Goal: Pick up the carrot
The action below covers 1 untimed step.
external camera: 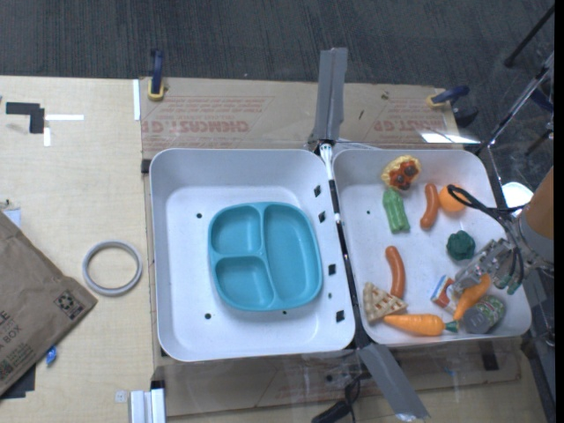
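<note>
Camera view shows the carrot [414, 324] lying at the right bin's [361, 236] near edge beside a waffle wedge [382, 302], while the end effector [489, 271], finger state unclear, hovers just behind, likely mid-approach and needing to descend over it.

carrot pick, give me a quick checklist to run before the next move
1. Target located: the carrot lies along the front edge of the right bin: ok.
2. Claw over the carrot: not ok, it sits to the carrot's right, above another orange piece.
3. Carrot held: not ok, it lies apart from the claw.
4. Clear approach: not ok, the waffle wedge touches the carrot's left end.
5. Claw open or shut: cannot tell.
</note>
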Available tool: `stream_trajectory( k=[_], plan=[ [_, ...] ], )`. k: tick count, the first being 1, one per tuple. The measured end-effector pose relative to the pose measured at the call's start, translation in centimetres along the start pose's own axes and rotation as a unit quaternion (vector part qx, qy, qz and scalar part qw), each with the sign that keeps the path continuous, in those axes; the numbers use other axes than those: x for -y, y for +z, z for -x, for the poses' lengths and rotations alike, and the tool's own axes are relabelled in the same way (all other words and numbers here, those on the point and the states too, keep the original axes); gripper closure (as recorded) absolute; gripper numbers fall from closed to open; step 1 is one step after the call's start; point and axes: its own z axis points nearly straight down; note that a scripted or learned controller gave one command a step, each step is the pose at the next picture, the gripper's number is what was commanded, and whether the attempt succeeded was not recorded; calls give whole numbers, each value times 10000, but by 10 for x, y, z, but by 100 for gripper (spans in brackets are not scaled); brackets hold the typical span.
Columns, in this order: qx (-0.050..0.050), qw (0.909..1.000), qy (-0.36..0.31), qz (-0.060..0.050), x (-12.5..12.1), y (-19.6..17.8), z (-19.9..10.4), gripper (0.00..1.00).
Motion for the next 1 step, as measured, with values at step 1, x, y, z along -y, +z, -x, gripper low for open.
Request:
stream_trajectory(
  k=[1],
  plan=[
    [-14,9916,-1292,-29,-76,-126,-36,100]
  ],
)
